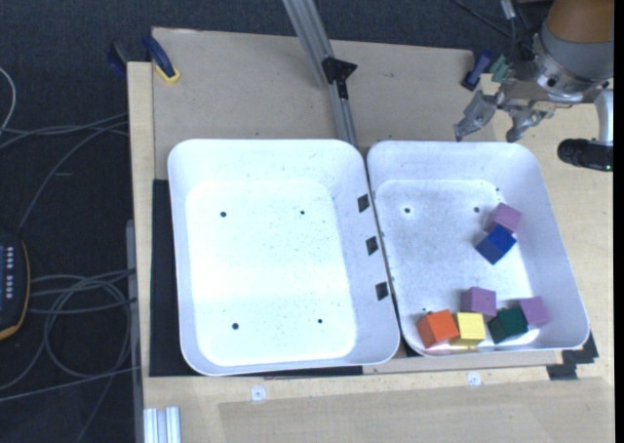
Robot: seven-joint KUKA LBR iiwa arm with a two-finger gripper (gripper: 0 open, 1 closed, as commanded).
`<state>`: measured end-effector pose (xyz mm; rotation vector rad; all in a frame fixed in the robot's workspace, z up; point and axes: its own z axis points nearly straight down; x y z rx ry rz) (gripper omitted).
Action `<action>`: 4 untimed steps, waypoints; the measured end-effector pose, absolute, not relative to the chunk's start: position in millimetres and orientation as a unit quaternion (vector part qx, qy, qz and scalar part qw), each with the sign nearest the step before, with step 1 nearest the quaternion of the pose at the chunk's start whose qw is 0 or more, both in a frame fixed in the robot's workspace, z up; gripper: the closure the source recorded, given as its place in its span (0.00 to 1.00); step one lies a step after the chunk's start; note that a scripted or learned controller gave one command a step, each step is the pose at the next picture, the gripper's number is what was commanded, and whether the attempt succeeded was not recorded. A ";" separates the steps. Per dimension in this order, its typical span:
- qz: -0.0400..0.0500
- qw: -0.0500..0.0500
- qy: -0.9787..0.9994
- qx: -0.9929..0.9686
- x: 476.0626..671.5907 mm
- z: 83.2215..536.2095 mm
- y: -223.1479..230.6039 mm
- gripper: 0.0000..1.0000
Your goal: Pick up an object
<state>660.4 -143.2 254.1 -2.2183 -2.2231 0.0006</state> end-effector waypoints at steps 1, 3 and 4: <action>0.001 0.000 -0.708 -0.706 660.4 254.1 -143.4 0.00; 0.002 0.003 -0.708 -0.707 654.2 162.3 -132.8 0.00; 0.002 0.003 -0.708 -0.706 661.1 102.6 -132.3 0.00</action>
